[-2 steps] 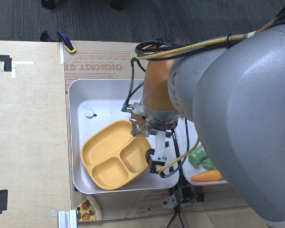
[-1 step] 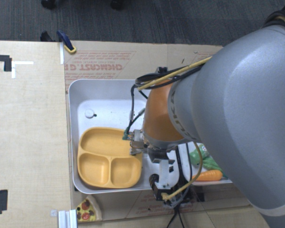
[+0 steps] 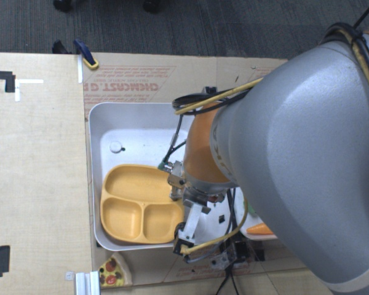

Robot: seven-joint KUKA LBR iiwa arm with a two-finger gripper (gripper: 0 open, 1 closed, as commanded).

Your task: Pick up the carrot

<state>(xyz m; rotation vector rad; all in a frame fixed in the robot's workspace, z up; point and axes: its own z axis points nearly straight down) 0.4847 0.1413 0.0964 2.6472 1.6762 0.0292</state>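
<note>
The grey arm (image 3: 295, 165) fills the three o'clock side of the picture, its orange band (image 3: 200, 149) showing just above the wrist near the centre. Yellow and black cables (image 3: 215, 97) loop across the arm at about twelve o'clock of the wrist. The jaws (image 3: 187, 229) hang below the wrist at roughly six o'clock of centre, over the right end of a yellow divided plate (image 3: 132, 204); whether they are apart or together I cannot tell, since the wrist and cables hide them. The plate has three compartments and lies in the lower half of the left white bin (image 3: 104, 134), whose bare floor shows at ten o'clock of the plate, with a small round white mark (image 3: 115, 147) on it. The carrot (image 3: 260, 229) appears as a small orange sliver at about four o'clock of the jaws, near them yet apart from them, mostly covered by the arm. The bin rests on a sheet of printed brown cardboard (image 3: 129, 82) laid on the pale wooden bench (image 3: 37, 183). At seven o'clock of the plate, outside the bin, lies a toy pizza slice (image 3: 112, 273). A small blue and yellow tool (image 3: 86, 54) lies at eleven o'clock, at the bench's far edge.
</note>
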